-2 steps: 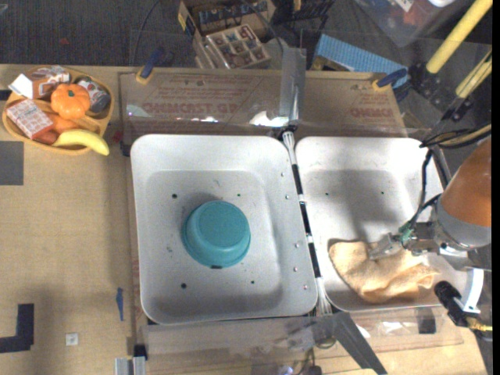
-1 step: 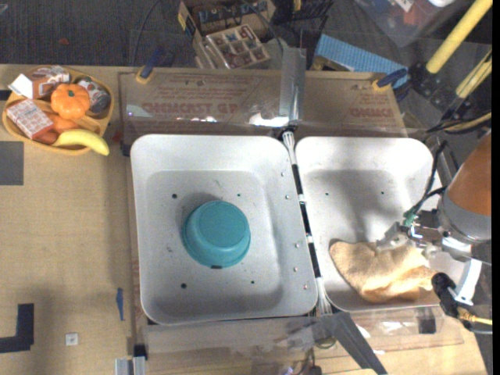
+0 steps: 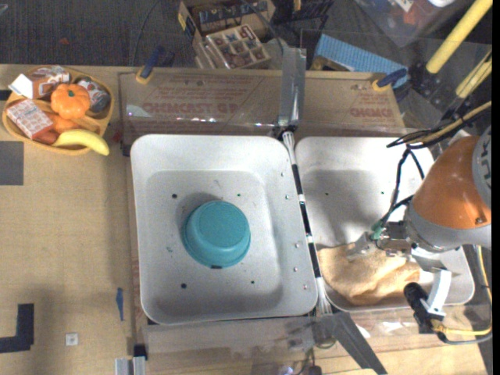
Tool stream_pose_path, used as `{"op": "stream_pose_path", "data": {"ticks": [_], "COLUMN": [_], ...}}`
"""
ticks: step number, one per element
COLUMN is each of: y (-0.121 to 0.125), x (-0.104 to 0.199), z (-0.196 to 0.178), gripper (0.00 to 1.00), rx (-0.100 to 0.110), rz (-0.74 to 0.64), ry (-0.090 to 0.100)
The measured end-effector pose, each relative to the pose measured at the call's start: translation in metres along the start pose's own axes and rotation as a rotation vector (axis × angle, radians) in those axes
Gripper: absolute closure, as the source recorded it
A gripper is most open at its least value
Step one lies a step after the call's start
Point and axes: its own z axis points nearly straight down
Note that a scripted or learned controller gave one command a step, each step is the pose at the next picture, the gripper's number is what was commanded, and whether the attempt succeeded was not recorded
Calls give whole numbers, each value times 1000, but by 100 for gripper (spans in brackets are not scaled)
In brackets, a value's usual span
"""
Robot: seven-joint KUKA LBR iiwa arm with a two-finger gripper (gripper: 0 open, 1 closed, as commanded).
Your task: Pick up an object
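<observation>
Gripper (image 3: 373, 244) down in right bin (image 3: 344, 162), at tan cloth (image 3: 367, 276); finger state cannot tell. Nothing lifted yet. Teal bowl (image 3: 217, 233) left of cloth, untouched.

The arm (image 3: 457, 201) is grey with a broad, rounded orange band above the wrist. Black cables loop along its upper side, and a thin green wire runs near the wrist. The tool (image 3: 373, 243) is silvery metal, a white bracket with a black fitting hanging just beneath it
</observation>
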Motion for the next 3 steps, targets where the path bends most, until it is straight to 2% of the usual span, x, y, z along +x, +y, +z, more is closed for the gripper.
{"op": "stream_pose_path", "data": {"ticks": [1,2,3], "y": [19,20,23], "x": [-63,-64,-17], "z": [1,-10,-77], "gripper": [0,100,100], "rx": [0,-4,13], "rz": [-9,-6,13], "ry": [0,-1,3]}}
